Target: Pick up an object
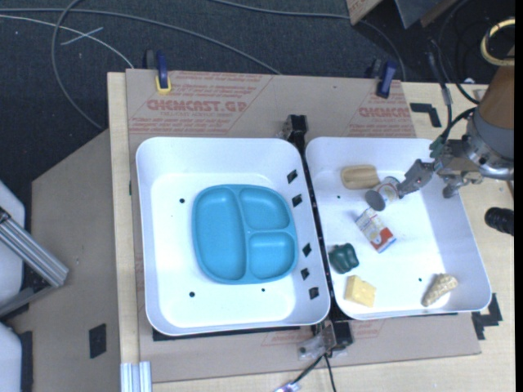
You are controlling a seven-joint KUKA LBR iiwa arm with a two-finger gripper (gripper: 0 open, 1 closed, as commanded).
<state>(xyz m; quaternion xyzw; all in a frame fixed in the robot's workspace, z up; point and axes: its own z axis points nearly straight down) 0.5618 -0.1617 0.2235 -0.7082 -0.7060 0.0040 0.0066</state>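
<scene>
Board under both bins [245, 96] carries red print. "CHEMCAST GP" reads at the far left, with smaller lines below too fine to make out. The same mark repeats at far right [380, 113], partly cut by the right bin's rim. Two blue clamps [163, 76] pin the board's far edge.

Gripper [391, 189] reaches over the right bin [458, 219], tip low above the bin floor. A grey round piece sits at the tip; whether it belongs to the gripper or is a loose object cannot be told. Jaw state cannot be told, fingers too small and blurred. Arm body is cropped by the frame's right edge, orange band [498, 96] partly seen.

Relative to the jaws:
- tan oblong block [359, 176]: just beside, on the side away from the arm, slightly farther up the bin. Contact cannot be told.
- small packet, red and white with grey top [375, 229]: near, toward the camera. Label unreadable.
- dark green lump [343, 257]: farther toward the camera, near the divider.
- yellow wedge [360, 291]: beyond the green lump, by the near rim.
- pale knobbly piece [441, 288]: well apart, near-right corner.

Left bin [155, 219], well apart from the jaws, holds a blue three-section plate [243, 233].

Black clips [296, 198] line the divider between bins.
</scene>
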